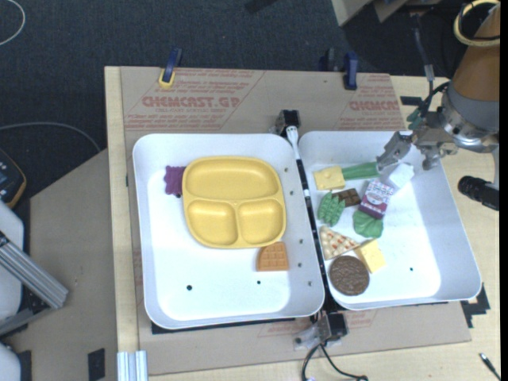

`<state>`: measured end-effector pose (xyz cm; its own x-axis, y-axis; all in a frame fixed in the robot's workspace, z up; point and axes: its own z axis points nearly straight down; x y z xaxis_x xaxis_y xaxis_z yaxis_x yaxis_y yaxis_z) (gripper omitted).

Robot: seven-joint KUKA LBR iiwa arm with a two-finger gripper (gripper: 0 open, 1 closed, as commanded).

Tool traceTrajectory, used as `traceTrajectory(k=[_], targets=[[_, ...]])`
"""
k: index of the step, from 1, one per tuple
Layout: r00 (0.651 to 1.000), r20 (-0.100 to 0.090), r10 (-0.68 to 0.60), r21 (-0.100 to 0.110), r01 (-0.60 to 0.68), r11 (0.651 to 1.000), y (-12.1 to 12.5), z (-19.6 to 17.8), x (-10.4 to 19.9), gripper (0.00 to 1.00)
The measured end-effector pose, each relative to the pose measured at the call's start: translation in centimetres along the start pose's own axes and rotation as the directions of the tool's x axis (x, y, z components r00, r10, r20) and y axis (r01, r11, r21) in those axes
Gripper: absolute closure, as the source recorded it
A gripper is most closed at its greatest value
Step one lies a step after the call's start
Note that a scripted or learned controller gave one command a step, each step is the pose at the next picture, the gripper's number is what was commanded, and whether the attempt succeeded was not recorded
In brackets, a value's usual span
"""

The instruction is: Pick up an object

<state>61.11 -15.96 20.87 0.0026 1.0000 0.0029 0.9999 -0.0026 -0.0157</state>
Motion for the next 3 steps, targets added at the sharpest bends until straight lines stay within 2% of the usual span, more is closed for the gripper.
traceTrajectory(k=[1,2,3], targets=[[1.000,0.002,-0.003,-0.014,0.003,1.000,0.2,-0.9,0.0,0.00],[1.000,0.002,-0.003,-0.011,0.003,1.000,0.0,5.0,0.7,0.00],[1.000,0.002,-0.003,-0.011,0.003,1.000,0.1,9.2,0.8,0.00]])
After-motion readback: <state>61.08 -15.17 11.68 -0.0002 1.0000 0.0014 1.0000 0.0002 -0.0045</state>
